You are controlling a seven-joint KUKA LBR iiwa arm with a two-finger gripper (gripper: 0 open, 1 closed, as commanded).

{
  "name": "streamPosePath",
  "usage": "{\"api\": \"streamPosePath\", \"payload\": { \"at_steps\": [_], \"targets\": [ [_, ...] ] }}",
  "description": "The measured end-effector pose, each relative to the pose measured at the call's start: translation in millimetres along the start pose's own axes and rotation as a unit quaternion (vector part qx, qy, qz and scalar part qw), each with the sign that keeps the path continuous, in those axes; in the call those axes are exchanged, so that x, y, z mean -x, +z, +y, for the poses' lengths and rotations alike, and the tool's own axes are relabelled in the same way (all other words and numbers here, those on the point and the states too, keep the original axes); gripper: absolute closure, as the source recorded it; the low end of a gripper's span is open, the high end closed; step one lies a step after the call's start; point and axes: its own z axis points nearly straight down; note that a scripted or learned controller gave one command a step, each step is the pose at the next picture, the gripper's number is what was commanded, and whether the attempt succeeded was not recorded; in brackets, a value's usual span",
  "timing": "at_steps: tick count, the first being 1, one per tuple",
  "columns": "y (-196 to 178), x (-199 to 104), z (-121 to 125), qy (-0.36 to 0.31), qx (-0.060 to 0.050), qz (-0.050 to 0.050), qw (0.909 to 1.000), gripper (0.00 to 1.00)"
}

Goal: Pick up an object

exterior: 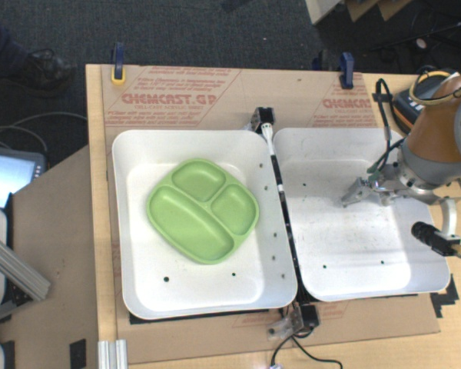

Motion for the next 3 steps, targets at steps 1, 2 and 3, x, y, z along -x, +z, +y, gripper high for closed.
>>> {"api": "streamPosePath", "payload": {
  "at_steps": [1,2,3],
  "targets": [
    [0.0,0.0,0.0,0.000,0.000,0.000,1.0000,0.00],
    [0.5,-68.1,-15.1,-0.003,-0.003,0.003,1.0000,0.00],
    [-0.4,-73.1,62.4,-0.002,0.003,0.000,1.0000,0.00]
  ]
}}
